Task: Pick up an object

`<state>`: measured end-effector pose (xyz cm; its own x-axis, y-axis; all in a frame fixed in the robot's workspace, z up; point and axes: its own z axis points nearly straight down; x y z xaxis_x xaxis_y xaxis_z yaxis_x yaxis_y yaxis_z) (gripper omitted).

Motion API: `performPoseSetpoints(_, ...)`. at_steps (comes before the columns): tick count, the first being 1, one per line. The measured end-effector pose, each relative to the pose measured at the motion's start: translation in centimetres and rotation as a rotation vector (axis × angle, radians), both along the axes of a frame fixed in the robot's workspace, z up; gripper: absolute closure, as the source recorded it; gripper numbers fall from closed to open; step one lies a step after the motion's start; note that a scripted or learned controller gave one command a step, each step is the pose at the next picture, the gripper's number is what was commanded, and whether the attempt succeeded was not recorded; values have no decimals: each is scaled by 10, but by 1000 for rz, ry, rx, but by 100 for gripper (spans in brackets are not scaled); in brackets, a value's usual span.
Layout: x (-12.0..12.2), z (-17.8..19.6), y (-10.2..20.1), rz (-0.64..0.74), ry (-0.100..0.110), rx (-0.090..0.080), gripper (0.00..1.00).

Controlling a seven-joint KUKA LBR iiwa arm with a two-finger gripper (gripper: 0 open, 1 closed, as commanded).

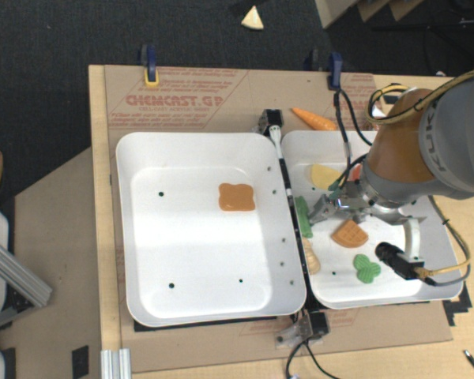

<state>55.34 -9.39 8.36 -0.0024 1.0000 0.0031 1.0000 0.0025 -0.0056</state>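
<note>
My gripper [337, 207] hangs low over the right bin [434, 235], reaching in from the right under the orange band of the arm. Just below it lies an orange waffle-like piece [350, 234]. A yellow wedge [325, 175] sits just behind the gripper, and a green strip [302, 215] lies to its left against the bin wall. A green broccoli-like piece [367, 269] and a tan piece [310, 257] rest near the bin's front. A brown toast-shaped piece [236, 197] lies alone in the left bin [142, 212]. Nothing shows as held.
An orange carrot [314, 119] lies on the cardboard behind the right bin. A black part on a cable [396, 260] hangs over the right bin's front. Blue clamps [149, 63] hold the cardboard's far edge. The arm covers the right bin's back right.
</note>
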Motion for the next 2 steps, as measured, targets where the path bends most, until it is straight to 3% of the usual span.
performPoseSetpoints(1,16,1,-56,-6,-9,-6,0)
performPoseSetpoints(2,98,2,-88,0,-15,-8,0)
